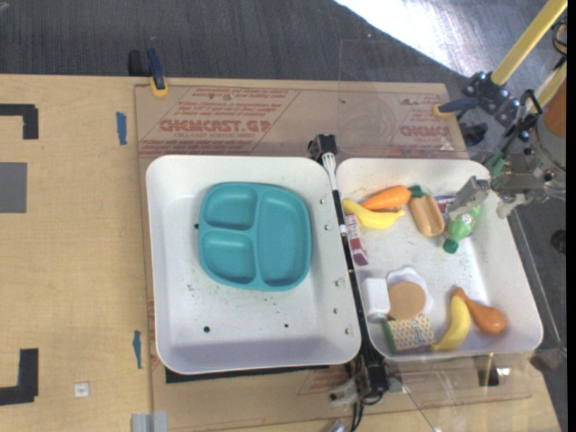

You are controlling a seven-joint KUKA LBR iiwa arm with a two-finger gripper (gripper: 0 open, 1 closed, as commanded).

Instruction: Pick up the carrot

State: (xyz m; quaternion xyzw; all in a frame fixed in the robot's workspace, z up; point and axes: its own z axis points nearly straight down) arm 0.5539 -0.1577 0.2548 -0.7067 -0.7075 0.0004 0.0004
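The carrot is orange with a green top and lies in the right bin near its back wall, stem end pointing right. A yellow banana touches its front side and a hot dog lies just to its right. My gripper hovers over the bin's back right corner, well to the right of the carrot and above a green bottle. It looks open, with nothing between its fingers.
The right bin also holds a purple packet, a round brown patty on a white cup, a patterned block, a second banana and an orange pear-shaped toy. In the left bin sits a teal divided plate.
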